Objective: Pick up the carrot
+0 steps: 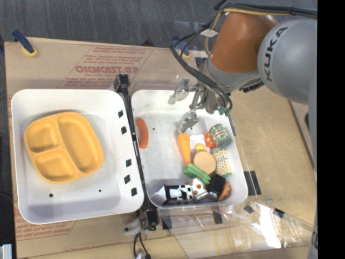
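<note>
One short drop left, I judge — the gripper, fingers parted and empty, hovers just beyond the carrot, which runs near-to-far.

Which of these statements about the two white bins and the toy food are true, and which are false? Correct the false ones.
1. The yellow tray lies in the left bin. True.
2. The carrot lies in the left bin. False: it lies in the right bin.
3. The gripper hangs above the right bin. True.
4. The carrot rests on the yellow tray. False: it lies on the right bin's floor, near the other toy food.
</note>
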You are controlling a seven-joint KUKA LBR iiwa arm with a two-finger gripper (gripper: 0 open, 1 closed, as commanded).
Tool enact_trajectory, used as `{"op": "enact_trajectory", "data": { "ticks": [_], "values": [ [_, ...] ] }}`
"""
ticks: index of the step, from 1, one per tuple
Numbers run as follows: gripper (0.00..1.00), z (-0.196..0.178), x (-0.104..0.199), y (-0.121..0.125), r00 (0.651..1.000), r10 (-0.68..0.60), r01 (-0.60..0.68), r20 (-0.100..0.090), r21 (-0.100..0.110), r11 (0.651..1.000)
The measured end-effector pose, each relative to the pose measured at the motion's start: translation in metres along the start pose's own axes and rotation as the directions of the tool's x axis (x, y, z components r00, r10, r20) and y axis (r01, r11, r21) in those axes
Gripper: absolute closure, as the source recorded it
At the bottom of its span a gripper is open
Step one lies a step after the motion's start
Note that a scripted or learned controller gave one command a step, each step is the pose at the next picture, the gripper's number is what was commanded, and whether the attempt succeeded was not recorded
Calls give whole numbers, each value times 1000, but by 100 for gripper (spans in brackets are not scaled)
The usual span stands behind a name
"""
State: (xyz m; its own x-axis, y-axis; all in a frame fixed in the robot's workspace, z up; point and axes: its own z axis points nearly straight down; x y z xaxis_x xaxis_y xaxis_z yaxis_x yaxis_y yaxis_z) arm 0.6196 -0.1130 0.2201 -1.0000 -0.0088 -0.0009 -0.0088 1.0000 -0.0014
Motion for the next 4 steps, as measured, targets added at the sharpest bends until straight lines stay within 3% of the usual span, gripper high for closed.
{"op": "enact_trajectory", "data": {
  "ticks": [1,2,3,4],
  "values": [
    [0,113,50,-9,999,40,-40,-11,-3,999],
    [100,98,45,-7,1000,29,-29,2,-1,1000],
    [0,98,45,-7,1000,29,-29,2,-1,1000],
    [0,128,91,-60,986,167,-167,0,-1,986]
  ]
}}
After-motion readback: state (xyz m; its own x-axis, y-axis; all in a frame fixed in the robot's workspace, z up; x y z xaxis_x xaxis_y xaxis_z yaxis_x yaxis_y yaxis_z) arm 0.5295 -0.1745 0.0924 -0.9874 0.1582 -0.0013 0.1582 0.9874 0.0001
